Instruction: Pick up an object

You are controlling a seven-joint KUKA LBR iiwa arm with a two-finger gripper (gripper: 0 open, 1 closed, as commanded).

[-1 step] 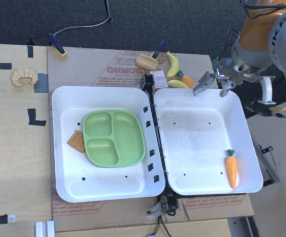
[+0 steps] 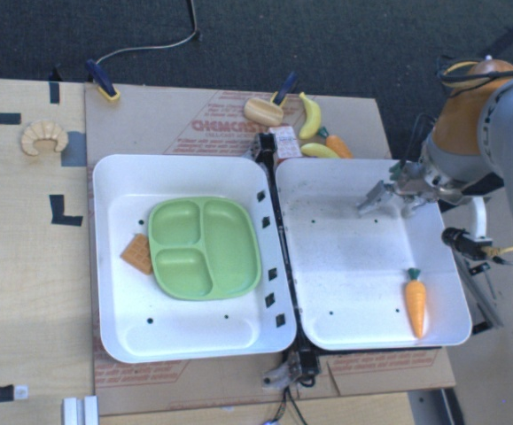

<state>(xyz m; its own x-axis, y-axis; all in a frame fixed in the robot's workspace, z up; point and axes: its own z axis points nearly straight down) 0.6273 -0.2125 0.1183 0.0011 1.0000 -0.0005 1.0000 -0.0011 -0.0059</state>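
A grey arm (image 2: 482,122) is seen reaching from the right over the right bin (image 2: 345,255), its gripper (image 2: 371,199) poised above the bin's upper half with the two fingers spread slightly apart and nothing caught between them. The pick is judged to be at an early stage: no object has been lifted, and the approach, the closing and the raise are all left to be done.

The one thing lying in that bin, a toy carrot (image 2: 415,304), is found near the lower right corner, close to the right wall and well apart from the gripper. Its long axis runs nearly up and down the view, almost parallel to the wall, with the green top pointed toward the far side and the orange tip toward the near rim.

In the left bin (image 2: 114,237) a green tray (image 2: 205,246) is set, with a cracker (image 2: 137,254) tucked at its left edge.
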